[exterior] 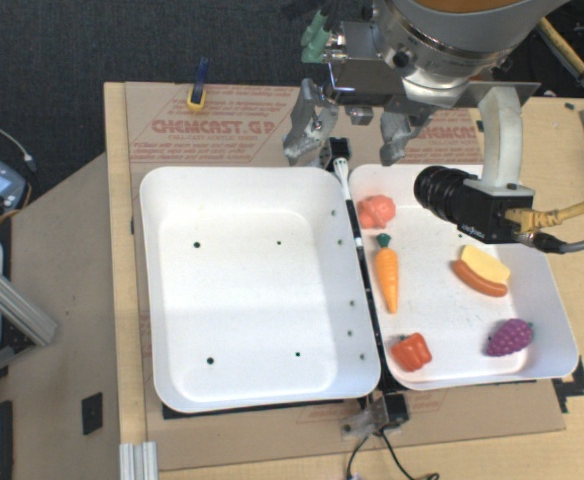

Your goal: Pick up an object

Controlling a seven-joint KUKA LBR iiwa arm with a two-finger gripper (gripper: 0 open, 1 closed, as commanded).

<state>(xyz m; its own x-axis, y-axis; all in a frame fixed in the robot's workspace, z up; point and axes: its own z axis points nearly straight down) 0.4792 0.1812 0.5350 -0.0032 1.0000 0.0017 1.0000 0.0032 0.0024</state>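
Camera view: grey arm with orange band comes in from the top right, its two-finger tool point(350, 136) hanging above the far end of the seam between the two bins, fingers spread apart, nothing between them. Left shallow white plastic bin point(172, 268) sits on the brown cardboard-covered counter point(222, 118). Right shallow white plastic bin point(542, 308) holds five toy foods: pink lumpy piece point(376, 211) at the far left corner, just near of the tool; orange carrot with green top point(386, 276) along the left wall; red pepper-like piece point(410, 352) at the near left; yellow-and-orange wedge point(483, 271) right of centre; purple grape bunch point(509, 337) near right. Black cylindrical camera on a white bracket point(462, 200) overhangs the right bin's far side. Small yellow-and-blue clip point(199, 88) lies on the counter, far left.
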